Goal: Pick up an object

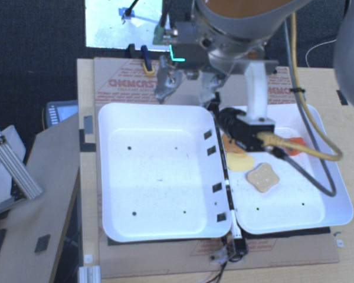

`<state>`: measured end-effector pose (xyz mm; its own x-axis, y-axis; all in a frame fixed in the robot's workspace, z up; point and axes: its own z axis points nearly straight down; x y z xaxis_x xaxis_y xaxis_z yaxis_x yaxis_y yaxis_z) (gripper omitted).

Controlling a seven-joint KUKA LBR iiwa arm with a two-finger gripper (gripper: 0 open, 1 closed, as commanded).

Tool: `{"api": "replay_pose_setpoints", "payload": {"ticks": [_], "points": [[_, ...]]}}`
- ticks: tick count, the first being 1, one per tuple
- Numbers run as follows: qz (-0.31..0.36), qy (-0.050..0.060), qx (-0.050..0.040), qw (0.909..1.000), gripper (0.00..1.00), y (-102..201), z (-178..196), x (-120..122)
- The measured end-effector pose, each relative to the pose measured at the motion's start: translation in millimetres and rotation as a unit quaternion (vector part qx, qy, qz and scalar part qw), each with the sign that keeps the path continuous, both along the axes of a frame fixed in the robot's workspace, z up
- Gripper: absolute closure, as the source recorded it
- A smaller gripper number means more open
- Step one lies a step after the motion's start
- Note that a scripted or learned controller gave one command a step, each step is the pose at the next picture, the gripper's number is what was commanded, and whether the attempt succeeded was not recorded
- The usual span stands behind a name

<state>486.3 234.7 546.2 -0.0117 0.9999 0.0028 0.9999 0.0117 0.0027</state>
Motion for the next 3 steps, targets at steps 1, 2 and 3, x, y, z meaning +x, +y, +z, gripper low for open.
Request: {"api": "replay_pose_setpoints", "payload": {"ticks": [1, 2, 3], "points": [[0.002, -0.001, 0.0009, 1.0, 1.0, 0.4, 11.5, 0.2], [0.003, -0.001, 0.0007, 1.0, 0.0, 0.4, 11.0, 0.2], [0.003, -0.001, 0.0007, 1.0, 0.0, 0.3, 11.0, 0.2]]}}
